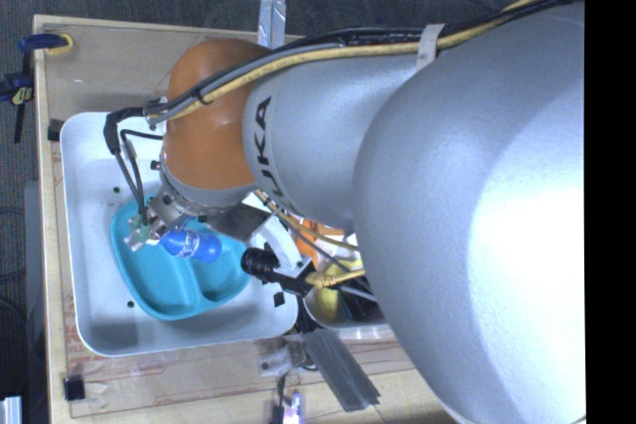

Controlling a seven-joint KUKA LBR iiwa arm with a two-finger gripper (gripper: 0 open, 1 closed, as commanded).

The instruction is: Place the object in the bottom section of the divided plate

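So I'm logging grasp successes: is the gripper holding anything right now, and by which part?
It cannot be told. A blue object sits right below the gripper over the blue divided plate, but the arm's wrist hides how the two meet.

The one readable mark is on the arm (417,174): black capital letters run along its grey shell just beside the orange band (209,114), near the band's right edge. They lie turned on their side, reading upward along the shell. "KA" shows plainly, the tail of the maker's name KUKA; the letters before it curve out of sight below, toward the wrist. No other word, number, label or sign can be made out on the arm, and none elsewhere around it is legible either.
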